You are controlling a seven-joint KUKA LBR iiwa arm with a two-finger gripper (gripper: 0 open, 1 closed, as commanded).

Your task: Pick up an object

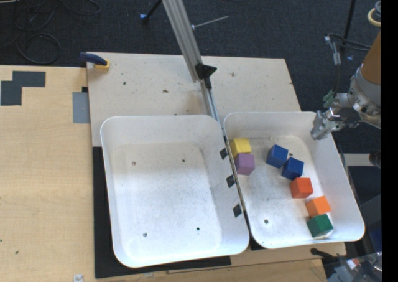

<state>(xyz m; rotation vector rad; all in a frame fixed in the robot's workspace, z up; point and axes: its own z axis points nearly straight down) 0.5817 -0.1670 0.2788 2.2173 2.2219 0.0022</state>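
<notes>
The arm is seen at the right edge of the frame, with the hand point(323, 124) hanging over the upper right rim of the right bin point(283, 241). Whether it is apart or together cannot be told; nothing is seen clamped in it.

All candidate objects lie in the right bin. A yellow cube point(241, 145) and a purple cube point(245, 163) are touching, pressed close to the divider wall on the bin's left side. Two blue cubes point(277, 155) are touching near the centre. A red cube point(301, 187), an orange cube point(319, 205) and a green cube point(320, 225) are strung down toward the lower right rim. The left bin point(118, 150) is seen beside it on the bench point(149, 81).

Risks, as judged: every cube is paired or nearly touching a neighbour, so a descent may land on two at once or knock one aside. The yellow/purple pair is crowded by the wall; the green cube is crowded by the rim. A collision or slip is likely if the approach is off-centre.
</notes>
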